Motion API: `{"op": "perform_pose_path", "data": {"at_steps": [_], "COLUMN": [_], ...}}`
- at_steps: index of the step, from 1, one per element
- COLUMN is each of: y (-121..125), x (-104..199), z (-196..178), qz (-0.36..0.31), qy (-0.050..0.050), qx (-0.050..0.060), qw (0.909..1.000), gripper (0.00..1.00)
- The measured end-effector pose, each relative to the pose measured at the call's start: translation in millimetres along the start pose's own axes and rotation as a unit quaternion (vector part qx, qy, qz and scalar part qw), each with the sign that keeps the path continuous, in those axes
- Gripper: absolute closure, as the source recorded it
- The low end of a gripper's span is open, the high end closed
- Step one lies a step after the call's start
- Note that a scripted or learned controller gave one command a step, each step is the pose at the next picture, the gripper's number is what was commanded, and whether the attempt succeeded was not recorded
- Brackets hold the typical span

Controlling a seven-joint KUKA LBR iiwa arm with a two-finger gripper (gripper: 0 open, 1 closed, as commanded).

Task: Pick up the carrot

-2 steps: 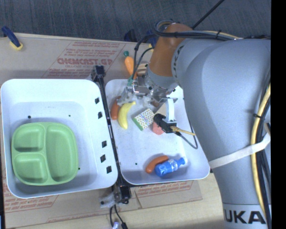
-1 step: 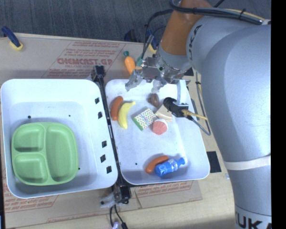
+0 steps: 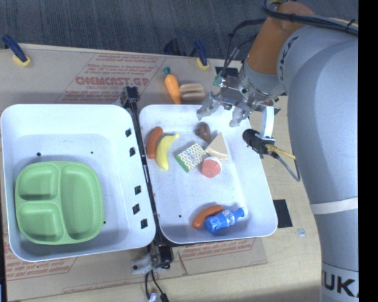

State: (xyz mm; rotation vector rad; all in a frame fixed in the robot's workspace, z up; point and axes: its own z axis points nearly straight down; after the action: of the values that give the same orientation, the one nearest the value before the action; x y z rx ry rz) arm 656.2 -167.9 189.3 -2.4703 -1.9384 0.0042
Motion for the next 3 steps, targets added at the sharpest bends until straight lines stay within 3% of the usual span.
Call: {"op": "perform_pose_path", "data": {"at_steps": [1,2,3], "y": [-8.9,-24.1,-24.6], "x": [35.2,99.9,100.3], "z": [97.2,-3.1,-12.6], "qz": [0.083,0.165,0.162], "qy": [0.001,0.001,0.0], "qx": [0.002,0.001,0.003], "qw": [0.9965,0.9862,0.9868], "gripper": [0.0,0.0,1.0]}}
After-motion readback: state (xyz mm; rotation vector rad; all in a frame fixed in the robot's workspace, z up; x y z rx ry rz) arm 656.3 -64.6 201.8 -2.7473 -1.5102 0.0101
